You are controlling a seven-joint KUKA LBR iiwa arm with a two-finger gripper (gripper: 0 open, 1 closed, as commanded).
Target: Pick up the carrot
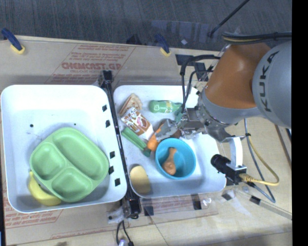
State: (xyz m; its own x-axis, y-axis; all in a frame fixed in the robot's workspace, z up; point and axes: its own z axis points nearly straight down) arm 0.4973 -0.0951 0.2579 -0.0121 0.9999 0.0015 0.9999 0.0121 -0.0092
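Two bins: side by side on the surface [66, 60]; carrot in the right bin [205, 176].
Carrot [153, 139]: orange, with a green top, lying between the snack packet [135, 121] and the blue bowl [175, 158], touching the bowl's rim.
Jaws [169, 128]: low over the carrot's upper end; open or closed cannot be told from this angle.
Grip: nothing visibly between the fingers, so no hold is claimed.
Risk: the bowl and packet crowd the carrot; a fingertip could land on the rim, tip the bowl, or pinch the packet instead.
Risk: a rounded carrot may roll out of a closing grip.
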